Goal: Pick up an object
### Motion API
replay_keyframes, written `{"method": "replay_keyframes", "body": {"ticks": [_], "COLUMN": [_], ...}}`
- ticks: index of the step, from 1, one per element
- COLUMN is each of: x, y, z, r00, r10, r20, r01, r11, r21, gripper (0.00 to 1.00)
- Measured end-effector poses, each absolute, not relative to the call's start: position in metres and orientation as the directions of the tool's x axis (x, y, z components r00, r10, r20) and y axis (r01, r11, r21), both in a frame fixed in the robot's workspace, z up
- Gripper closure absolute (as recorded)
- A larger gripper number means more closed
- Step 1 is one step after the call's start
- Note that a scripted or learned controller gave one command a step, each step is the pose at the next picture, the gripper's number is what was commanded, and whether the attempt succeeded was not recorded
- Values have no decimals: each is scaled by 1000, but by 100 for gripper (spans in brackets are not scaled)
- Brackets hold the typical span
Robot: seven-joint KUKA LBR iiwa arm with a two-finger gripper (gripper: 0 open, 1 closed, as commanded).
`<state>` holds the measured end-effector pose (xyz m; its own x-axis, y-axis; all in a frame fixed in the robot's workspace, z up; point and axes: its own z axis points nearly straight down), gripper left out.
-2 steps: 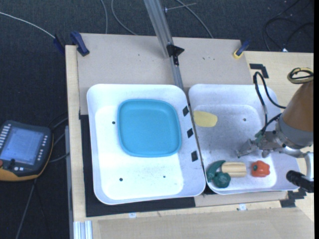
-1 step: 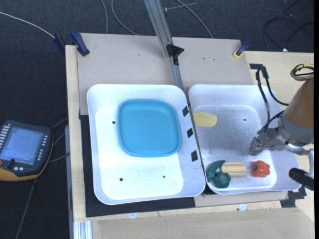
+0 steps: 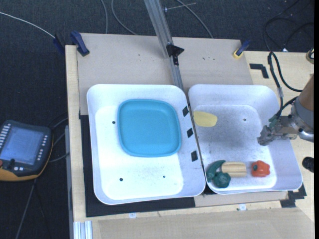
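Observation:
In the right bin (image 3: 234,96) lie a yellow flat piece (image 3: 205,119) near the far left corner, and along the near edge a dark green vegetable (image 3: 218,173), a tan block (image 3: 235,169) and a red pepper (image 3: 259,169). My gripper (image 3: 265,137) hangs over the right side of this bin, above and slightly right of the red pepper, with nothing seen between its fingers. The arm enters from the right edge.
The left bin (image 3: 104,148) holds a blue square plate (image 3: 149,127). A metal pole (image 3: 162,26) slants down from the top to the gap between the bins. Blue and yellow clamps sit at the bench's far corners. A teach pendant (image 3: 22,148) lies off the bench's left side.

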<state>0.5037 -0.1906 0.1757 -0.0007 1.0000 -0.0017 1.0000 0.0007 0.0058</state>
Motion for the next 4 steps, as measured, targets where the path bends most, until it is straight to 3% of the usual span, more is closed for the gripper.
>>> {"method": "replay_keyframes", "body": {"ticks": [1,4], "x": [505,553], "y": [-191,-40], "z": [228,247], "r00": [-1,-5], "r10": [1000,1000], "r20": [-1,1], "r01": [1000,1000], "r11": [1,5], "r21": [5,1], "gripper": [100,100]}}
